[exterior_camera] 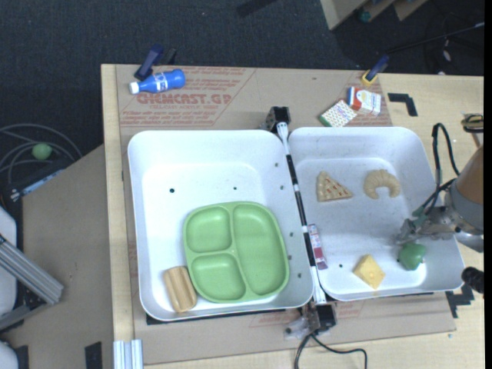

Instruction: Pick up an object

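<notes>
The right bin (361,148) holds a tan waffle-textured triangle (333,187), a croissant-shaped piece (382,183), a yellow cheese wedge (370,270) and a small round green object (412,257). My gripper (417,232) reaches in from the right edge and sits low over the bin's right side, just above the green object and touching or nearly touching it. The view does not show whether anything is held.
In the left bin (161,167) lie a green divided plate (234,250) and a tan bread-like piece (179,288) at the front left corner. A blue-and-white bottle (157,81) and small packets (350,108) lie on the bench behind the bins. A black cable (440,152) loops by the right bin's wall.
</notes>
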### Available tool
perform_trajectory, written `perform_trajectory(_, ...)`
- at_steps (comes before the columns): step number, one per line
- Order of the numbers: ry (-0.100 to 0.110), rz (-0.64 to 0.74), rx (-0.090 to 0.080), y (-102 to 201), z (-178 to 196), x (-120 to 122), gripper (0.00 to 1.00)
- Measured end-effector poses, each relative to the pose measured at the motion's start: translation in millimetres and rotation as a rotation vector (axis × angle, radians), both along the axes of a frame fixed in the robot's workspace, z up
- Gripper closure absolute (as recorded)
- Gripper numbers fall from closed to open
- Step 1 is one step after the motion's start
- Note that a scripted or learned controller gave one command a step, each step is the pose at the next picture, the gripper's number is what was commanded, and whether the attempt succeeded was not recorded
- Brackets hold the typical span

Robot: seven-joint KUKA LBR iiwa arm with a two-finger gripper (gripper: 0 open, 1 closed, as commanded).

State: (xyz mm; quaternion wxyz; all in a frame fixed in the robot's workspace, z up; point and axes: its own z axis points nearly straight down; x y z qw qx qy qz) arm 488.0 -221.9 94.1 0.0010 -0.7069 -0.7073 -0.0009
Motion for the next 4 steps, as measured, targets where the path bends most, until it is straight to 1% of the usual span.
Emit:
perform_trajectory(1, -0.002, 0.002, -0.003, 51.6, 44.1, 18.8, 1.00)
perform_trajectory(2, -0.001, 0.000, -0.003, 50.8, 43.7, 18.2, 0.00)
perform_trajectory(3, 0.002, 0.001, 0.001, 5.9, -9.7, -3.1, 0.00)
perform_trajectory(4, -0.003, 0.003, -0.001, 91.1, 55.9, 68.8, 0.00)
